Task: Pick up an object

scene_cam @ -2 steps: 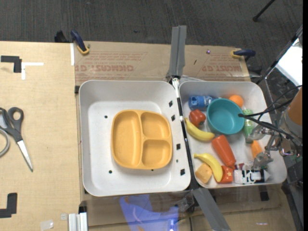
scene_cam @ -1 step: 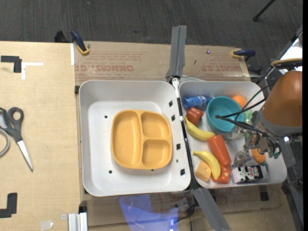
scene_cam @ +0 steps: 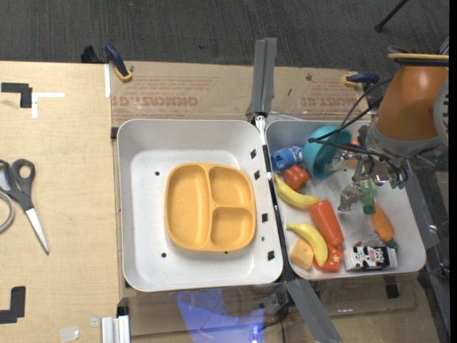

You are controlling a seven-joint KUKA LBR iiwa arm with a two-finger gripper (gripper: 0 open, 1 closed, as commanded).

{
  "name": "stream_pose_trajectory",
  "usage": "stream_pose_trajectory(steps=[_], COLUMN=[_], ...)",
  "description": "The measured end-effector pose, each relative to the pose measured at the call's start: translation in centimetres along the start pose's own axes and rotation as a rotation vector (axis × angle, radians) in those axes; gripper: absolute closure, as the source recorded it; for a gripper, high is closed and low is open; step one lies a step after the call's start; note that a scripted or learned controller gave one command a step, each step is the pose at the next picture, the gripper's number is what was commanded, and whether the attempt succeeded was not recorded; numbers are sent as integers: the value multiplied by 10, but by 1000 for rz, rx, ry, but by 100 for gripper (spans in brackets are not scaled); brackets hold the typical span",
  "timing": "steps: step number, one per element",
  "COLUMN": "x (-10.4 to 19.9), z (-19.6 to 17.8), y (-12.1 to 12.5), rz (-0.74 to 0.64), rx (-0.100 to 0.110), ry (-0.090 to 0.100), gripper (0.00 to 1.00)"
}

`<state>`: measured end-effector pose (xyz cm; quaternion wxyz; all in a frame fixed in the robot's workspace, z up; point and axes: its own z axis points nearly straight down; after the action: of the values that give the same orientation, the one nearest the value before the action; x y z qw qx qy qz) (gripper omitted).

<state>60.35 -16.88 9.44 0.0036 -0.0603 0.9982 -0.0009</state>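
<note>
The right bin [scene_cam: 410, 213] holds several toy foods: two bananas [scene_cam: 296, 195] [scene_cam: 312, 239], a long red pepper [scene_cam: 326, 222], a small red-orange piece [scene_cam: 296, 177], a carrot [scene_cam: 383, 225] with a green top, a blue item [scene_cam: 285, 156], a teal cup [scene_cam: 323, 151] and a black-and-white box [scene_cam: 371, 256]. My gripper [scene_cam: 357, 195] hangs low in the bin's right half, just left of the carrot's green top. It is open, and nothing sits between its fingers.
The left bin [scene_cam: 136, 191] holds a yellow divided plate [scene_cam: 211, 207]. A grey divider bar [scene_cam: 263, 77] runs between the bins at the back. Scissors [scene_cam: 25, 199] lie on the wooden bench at far left. The arm's orange band [scene_cam: 407, 102] overhangs the right bin's back corner.
</note>
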Motion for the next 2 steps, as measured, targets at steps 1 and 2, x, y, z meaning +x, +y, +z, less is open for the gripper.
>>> stream_pose_trajectory(steps=[1,2], x=[21,-57], z=[0,0], y=[-17,13], rz=[-101,15], rx=[0,-1], ry=[3,-1], gripper=[0,0])
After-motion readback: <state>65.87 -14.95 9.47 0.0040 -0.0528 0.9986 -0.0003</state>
